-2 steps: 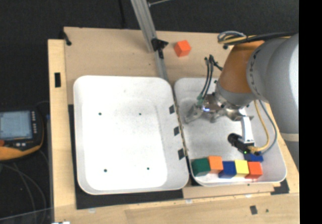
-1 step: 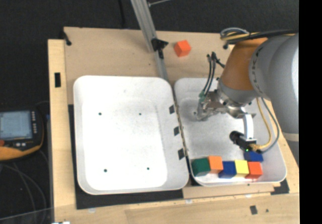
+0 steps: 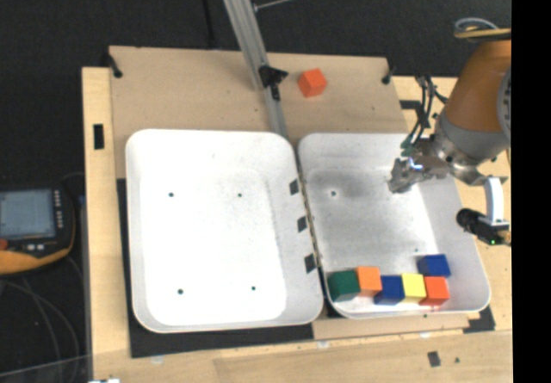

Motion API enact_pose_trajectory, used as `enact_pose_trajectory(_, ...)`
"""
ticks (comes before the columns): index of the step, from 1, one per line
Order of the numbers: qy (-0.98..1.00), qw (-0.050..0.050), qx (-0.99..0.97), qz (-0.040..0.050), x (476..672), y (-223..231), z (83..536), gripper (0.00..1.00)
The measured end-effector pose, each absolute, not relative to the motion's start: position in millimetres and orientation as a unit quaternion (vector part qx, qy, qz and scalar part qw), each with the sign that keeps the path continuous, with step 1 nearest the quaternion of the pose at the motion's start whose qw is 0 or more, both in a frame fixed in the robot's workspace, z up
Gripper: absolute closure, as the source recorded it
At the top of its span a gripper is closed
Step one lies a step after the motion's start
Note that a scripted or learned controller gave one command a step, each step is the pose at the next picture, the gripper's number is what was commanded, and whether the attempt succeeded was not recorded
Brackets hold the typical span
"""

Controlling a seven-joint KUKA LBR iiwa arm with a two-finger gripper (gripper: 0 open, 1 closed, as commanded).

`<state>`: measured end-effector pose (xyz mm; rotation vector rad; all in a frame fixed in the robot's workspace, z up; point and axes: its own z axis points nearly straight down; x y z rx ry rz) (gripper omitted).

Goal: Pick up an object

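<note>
Grey arm: reaching over the right bin (image 3: 448,200) by its far right edge.
Gripper (image 3: 401,176): hanging above bare floor; jaw state impossible to tell.
Blocks (image 3: 389,285): sitting along the near edge.

We look down from one fixed camera above the surface (image 3: 258,106), at a slant, far enough back to take in both white bins (image 3: 215,226) side by side.

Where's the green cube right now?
In the camera view, the green cube sits at the near-left corner of the right bin, leftmost in the row of cubes, touching the orange cube.
</note>
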<state>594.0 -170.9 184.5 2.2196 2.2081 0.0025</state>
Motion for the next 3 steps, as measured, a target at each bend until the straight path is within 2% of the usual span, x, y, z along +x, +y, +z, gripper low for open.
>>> enact_pose_trajectory(1,0.707,0.002,0.707,-0.0003,593.4,-166.7,179.5,0.00)
enact_pose_trajectory(2,0.706,-0.002,0.708,-0.0028,548.5,-190.2,98.6,0.00)
enact_pose_trajectory(3,0.710,0.001,0.704,0.0015,556.9,-102.1,97.7,0.00)
